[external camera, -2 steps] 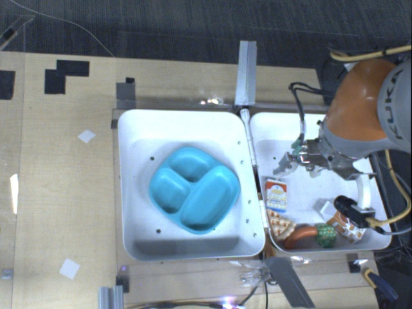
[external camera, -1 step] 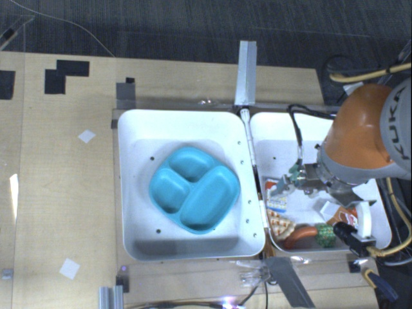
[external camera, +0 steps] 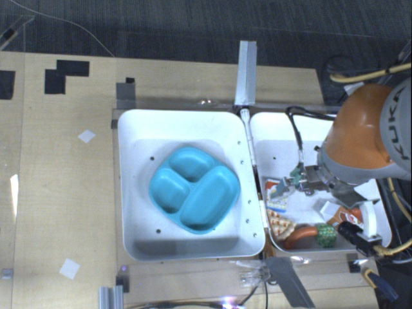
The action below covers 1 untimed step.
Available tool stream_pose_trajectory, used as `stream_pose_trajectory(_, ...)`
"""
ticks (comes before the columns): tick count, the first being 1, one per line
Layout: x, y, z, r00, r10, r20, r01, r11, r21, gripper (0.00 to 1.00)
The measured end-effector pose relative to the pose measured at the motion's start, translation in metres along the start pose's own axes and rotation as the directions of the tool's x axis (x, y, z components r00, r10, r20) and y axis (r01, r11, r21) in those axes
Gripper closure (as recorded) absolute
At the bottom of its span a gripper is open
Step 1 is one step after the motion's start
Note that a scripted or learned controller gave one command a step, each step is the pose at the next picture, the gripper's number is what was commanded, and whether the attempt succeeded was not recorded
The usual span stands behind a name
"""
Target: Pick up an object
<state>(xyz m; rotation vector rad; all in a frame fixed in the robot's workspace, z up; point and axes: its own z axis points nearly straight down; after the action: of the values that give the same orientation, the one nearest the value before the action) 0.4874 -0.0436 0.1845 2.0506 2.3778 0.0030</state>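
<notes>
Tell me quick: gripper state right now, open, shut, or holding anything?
Gripper: cannot be told; it sits low in the right bin above the small items, hidden under the arm's wrist.

Left bin (external camera: 132,172) holds a blue three-compartment tray (external camera: 194,188), sitting roughly centre, tilted diagonal. My arm (external camera: 364,134) comes in from the right, over the right bin (external camera: 273,131). My gripper (external camera: 302,180) hangs low over that bin's left-middle, just above the clutter. Below it: a waffle-patterned piece (external camera: 279,223), a red-brown sausage-like item (external camera: 300,235) and a green block (external camera: 326,235), touching each other along the near wall (a red-and-white packet (external camera: 275,192) lies by the divider).
</notes>
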Motion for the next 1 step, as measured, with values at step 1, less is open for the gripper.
stream_pose_trajectory(1,-0.0033,-0.0004,0.0,0.998,-0.064,0.0,0.064,0.998,0.0,0.0)
